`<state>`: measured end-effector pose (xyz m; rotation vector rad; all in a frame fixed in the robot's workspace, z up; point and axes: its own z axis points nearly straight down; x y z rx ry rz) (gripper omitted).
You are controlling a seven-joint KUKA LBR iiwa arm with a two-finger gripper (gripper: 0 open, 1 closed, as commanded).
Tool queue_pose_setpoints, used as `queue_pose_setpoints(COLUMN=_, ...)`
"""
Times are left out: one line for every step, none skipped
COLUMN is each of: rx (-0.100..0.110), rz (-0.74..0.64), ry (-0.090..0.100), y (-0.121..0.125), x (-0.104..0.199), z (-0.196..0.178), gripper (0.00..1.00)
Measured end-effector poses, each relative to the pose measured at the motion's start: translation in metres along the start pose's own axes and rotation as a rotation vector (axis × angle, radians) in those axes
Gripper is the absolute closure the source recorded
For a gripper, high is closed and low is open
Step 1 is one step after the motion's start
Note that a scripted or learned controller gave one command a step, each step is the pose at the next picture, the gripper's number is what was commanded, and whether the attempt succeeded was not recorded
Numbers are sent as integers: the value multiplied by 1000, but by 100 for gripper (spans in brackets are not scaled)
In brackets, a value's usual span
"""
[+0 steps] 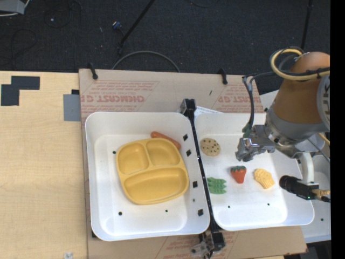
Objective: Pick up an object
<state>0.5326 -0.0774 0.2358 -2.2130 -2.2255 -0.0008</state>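
My gripper (pixel 245 151) hangs over the right bin (pixel 269 220), mid-right of frame, w/ the arm coming in from the right edge. Can't tell from this angle if it's spread or pressed together; the metal bits blur into one clump. Nothing visibly pinched.

Nearest pick candidate: the strawberry (pixel 239 174), red w/ green top, lying just below my gripper in the frame and a touch left. Its long axis runs roughly top-to-bottom of frame, green end up toward me. So the move, as I judge it, is a short shift toward frame bottom, then down; a grip across its short side (left-right in frame) looks best.

Other options in the same bin:
- yellow piece (pixel 263 178), lower right of the strawberry, near but apart from it; long axis slants upper-left to lower-right.
- cookie (pixel 210 147), left of my gripper, about level w/ it; flat and round, prob. harder to pinch.
- green piece (pixel 216 185), lower left, near the divider (pixel 195 161) btw the bins.

Left bin (pixel 102 220) holds a yellow compartment plate (pixel 152 171) w/ an orange-red thing (pixel 165 138) peeking out at its top edge. Both well apart from me, across the divider, so not first choice.

Risk: strawberry is small and rounded, could roll or squirt out if I close off-centre.
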Motion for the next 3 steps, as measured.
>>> queue_pose_setpoints(rx=2, rz=1, ry=0, y=3, x=49, z=0, gripper=100)
queue_pose_setpoints(rx=1, rz=0, ry=0, y=9, x=108, z=2, gripper=100)
queue_pose_setpoints(rx=1, rz=1, ry=-1, y=23, x=158, z=-5, gripper=100)
